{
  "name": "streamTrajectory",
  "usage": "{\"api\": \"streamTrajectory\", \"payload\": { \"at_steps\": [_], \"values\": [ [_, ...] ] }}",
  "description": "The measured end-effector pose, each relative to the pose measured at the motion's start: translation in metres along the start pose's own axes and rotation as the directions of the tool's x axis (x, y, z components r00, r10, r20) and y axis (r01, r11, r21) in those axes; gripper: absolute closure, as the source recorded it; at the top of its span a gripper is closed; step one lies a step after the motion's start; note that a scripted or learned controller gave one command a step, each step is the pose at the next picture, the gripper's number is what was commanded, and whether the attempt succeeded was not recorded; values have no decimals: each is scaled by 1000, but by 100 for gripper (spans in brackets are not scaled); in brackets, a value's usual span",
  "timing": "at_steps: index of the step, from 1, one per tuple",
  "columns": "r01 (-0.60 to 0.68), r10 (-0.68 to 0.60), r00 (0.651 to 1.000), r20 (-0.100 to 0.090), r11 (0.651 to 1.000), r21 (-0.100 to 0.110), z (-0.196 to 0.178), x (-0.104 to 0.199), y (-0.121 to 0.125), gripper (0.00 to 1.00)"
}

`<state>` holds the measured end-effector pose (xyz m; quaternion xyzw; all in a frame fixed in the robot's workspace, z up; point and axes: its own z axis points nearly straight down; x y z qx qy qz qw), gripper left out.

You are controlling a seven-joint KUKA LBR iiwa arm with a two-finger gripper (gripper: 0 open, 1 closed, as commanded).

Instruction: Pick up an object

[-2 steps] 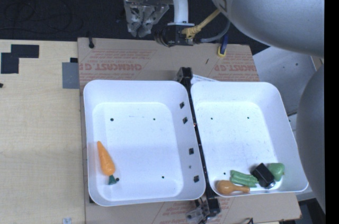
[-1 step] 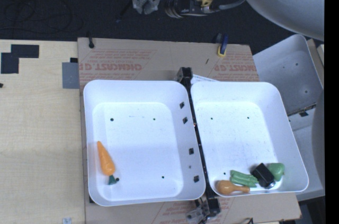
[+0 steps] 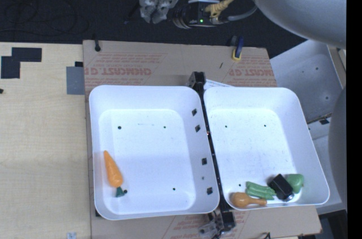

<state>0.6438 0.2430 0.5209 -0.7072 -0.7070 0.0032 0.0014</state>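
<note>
Hovering high above the back edge of the bench, the gripper (image 3: 160, 1) is well apart from everything it might pick, so by my reading the task has barely begun: no object is lifted and no descent toward either bin is under way. From this slant the tool appears as a grey cluster against the dark background, and I cannot tell how it is set; nothing is seen hanging from it or caught in it. The candidates all lie at the near ends of the bins. In the left bin (image 3: 141, 99) a toy carrot (image 3: 112, 169) lies alone near the front left corner, its green top pointing toward the front wall. In the right bin (image 3: 254, 102) four things crowd the front right corner: a yellow-orange pear-shaped toy (image 3: 245, 200), a green pea pod (image 3: 260, 190) just beside it, a black block (image 3: 281, 187) resting against the pod, and a green rounded piece (image 3: 296, 180) partly behind the block. What is left, then, is nearly everything: choosing a target, travelling over it, coming down, closing and lifting. The carrot looks the easier pick, since it lies by itself, though close to the wall.
</note>
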Motion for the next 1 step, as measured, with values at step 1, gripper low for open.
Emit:
{"api": "streamTrajectory", "payload": {
  "at_steps": [1],
  "values": [
    [-3, 3, 1000, 1, 1000, 1, 28, -1, 1, 100]
  ]
}}
